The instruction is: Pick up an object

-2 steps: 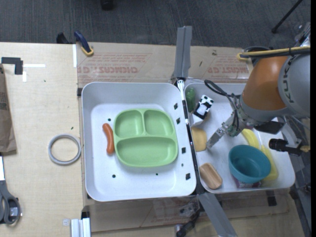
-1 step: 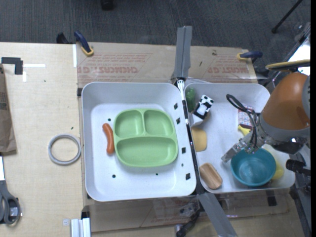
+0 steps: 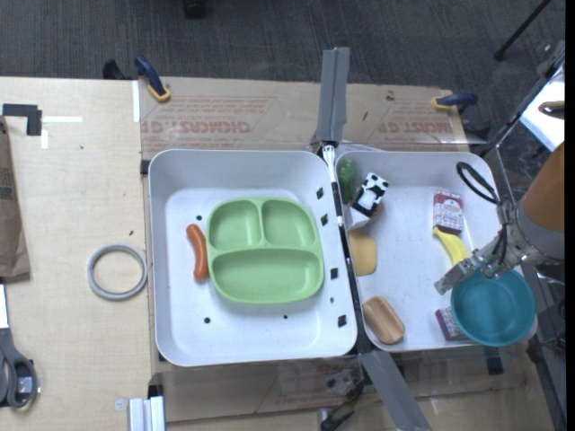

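Observation:
My gripper (image 3: 485, 265) reaches in from the right and sits at the far-left rim of a blue bowl (image 3: 494, 311) in the front right corner of the right bin (image 3: 409, 241). The bowl overlaps the bin's front and right edges in the view. I cannot tell whether the gripper has hold of the rim. Just left of the gripper lies a yellow banana (image 3: 451, 245), with a red and white packet (image 3: 447, 211) behind it. A dark red packet (image 3: 446, 323) pokes out from under the bowl's left side.
The right bin also holds a black and white toy cow (image 3: 368, 194), a tan round piece (image 3: 363, 253) and a wooden loaf (image 3: 384, 321). The left bin (image 3: 180, 312) holds a green divided plate (image 3: 266, 250) and an orange sausage (image 3: 197, 250). A grey ring (image 3: 118, 270) lies on the bench.

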`<state>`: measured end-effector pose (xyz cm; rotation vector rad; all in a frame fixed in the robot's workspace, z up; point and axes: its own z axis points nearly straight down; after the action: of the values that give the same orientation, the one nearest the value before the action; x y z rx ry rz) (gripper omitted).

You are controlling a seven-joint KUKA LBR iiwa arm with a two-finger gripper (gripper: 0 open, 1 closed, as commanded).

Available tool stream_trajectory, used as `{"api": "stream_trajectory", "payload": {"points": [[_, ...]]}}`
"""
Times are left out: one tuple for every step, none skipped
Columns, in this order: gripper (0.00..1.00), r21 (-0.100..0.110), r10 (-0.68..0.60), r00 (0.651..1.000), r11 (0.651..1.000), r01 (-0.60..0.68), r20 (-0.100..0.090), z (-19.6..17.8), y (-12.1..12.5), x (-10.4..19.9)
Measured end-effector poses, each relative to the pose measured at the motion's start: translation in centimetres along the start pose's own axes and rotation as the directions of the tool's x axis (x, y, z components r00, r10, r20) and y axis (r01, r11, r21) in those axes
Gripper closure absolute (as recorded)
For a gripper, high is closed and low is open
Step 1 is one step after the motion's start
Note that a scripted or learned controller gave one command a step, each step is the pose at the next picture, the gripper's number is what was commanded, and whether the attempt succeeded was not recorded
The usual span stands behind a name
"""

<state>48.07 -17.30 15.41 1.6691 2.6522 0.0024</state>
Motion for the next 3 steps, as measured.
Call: {"api": "stream_trajectory", "payload": {"points": [[0.00,0.005,0.129,0.992,0.992,-0.129,-0.004,0.0,1.8,2.3],[0.00,0.005,-0.131,0.991,0.991,0.131,-0.005,4.6,13.2,-3.5],[0.00,0.003,-0.132,0.991,0.991,0.132,-0.003,-0.1,12.6,-11.6]]}}
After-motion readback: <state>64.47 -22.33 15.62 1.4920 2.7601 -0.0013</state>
